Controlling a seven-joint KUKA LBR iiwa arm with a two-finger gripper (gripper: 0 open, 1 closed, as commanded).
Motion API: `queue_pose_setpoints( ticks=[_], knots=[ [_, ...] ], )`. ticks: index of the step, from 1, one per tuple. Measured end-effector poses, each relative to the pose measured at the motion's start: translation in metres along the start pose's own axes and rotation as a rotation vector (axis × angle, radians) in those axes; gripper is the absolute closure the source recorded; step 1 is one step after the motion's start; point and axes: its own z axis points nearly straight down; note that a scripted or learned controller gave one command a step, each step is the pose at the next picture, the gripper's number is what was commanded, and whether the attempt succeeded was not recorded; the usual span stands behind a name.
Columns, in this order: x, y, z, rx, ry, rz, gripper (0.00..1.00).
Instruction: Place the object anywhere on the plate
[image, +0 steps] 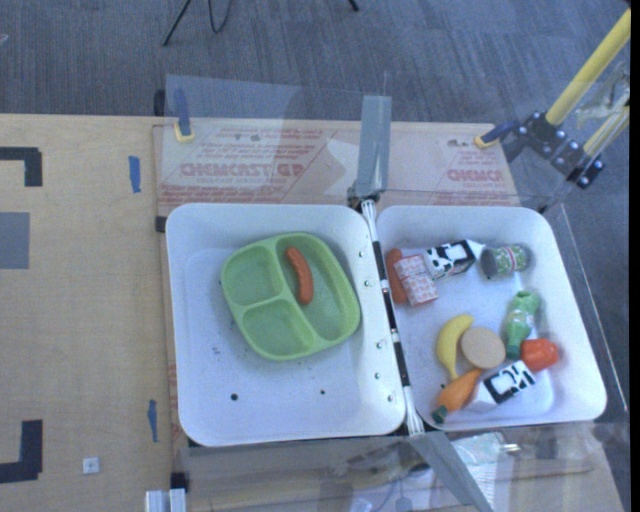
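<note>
Tan wooden surface (80, 300) below me, black corner marks and blue tape bits at left. Two white bins directly on it, side by side, touching: left bin (290, 410), right bin (575, 400). Printed cardboard sheet (260, 170) flat behind bins.

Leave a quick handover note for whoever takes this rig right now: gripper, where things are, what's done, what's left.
Gripper: not in the camera view.
The green plate sits in the left bin.
An orange-red sausage lies in the plate's large compartment, so one placement looks done.
The right bin holds the other toys, among them a banana and a carrot.
Left: confirm whether more placements are wanted.
</note>
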Motion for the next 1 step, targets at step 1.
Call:
queue_pose_setpoints(
  ticks=[1],
  knots=[
    [0.0004,-0.0016,0.0002,0.002,0.0,-0.236,0.0]
  ],
)
